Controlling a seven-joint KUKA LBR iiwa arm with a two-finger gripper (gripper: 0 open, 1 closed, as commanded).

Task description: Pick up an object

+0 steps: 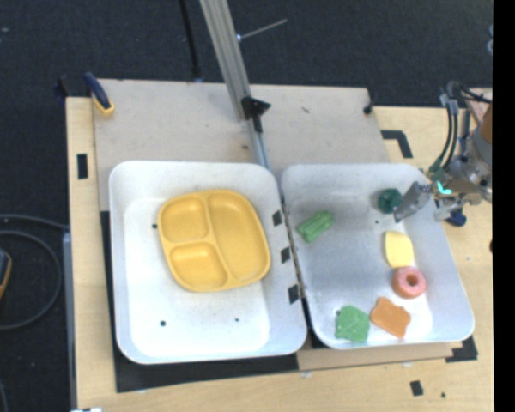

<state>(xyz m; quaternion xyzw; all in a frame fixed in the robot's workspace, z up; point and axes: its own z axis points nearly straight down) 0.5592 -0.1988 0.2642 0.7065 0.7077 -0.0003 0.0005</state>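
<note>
Approach is the step we judge to be in hand: nothing is lifted, and every object lies on a bin floor. We see the gripper point(409, 201) at the upper right of the right bin point(343, 183), its metal tip low over the floor just beside a dark green piece point(389, 200). We cannot tell whether the tip touches that piece.

Gripper state: we cannot tell how it is set, since it is small and partly blurred. We see nothing held in it.

Candidate objects in the right bin:
- dark green piece, upper right, nearest the gripper;
- green block point(314, 226), upper left of that bin, well apart from the others;
- yellow block point(399, 250), right of centre;
- pink ring point(408, 282), just below the yellow block;
- orange piece point(390, 317) and green piece point(353, 324), side by side at the lower edge.

The left bin point(133, 187) bears a yellow tray point(213, 239).

Next move, in our judgement: centre over the dark green piece, descend, close, then lift straight up. Risk: the piece sits near the bin wall, so a finger may catch the rim.
</note>
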